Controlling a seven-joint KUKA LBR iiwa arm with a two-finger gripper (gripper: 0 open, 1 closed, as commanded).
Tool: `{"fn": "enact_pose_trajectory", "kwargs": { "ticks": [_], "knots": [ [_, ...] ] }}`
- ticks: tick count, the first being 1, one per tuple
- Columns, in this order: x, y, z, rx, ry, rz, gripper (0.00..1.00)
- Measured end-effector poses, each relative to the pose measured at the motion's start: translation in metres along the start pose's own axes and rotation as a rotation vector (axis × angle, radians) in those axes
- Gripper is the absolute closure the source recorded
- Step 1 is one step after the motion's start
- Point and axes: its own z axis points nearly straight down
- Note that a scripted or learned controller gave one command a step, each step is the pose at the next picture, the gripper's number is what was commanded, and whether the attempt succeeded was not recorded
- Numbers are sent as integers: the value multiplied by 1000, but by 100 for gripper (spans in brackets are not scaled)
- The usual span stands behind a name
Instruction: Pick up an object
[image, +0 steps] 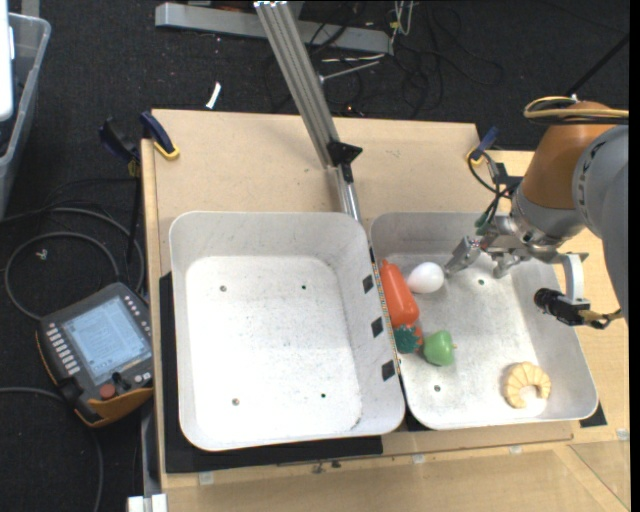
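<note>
So here's where you were at that point. Starting from the left, the left bin (270, 330) had nothing in it that you'd go after. Everything worth grabbing sat in the right bin (555, 405): an orange carrot-looking piece (397, 293) up against the divider wall, a small teal bit (407, 340) just below it, touching a green thing (439, 347), and a white egg-like ball (427, 277) just right of the orange one's top end. A tan croissant-shaped toy (526, 384) lay well apart near the front right corner.

Your tool (482, 256) hung low over the back of that bin, a little right of the white ball, fingers spread apart with nothing between them. So I'd say nothing was picked yet: the whole grab and lift was left to do, with the white ball looking like the closest target.
</note>
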Motion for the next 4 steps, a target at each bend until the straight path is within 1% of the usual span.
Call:
{"fn": "enact_pose_trajectory", "kwargs": {
  "ticks": [1,2,3,4],
  "knots": [
    [0,1,-13,-5,-1,-1,100],
    [3,5,-57,-10,-2,-2,100],
    [-2,-1,-107,-10,-3,1,100],
    [2,-7,-155,-10,-2,-2,100]
  ]
}}
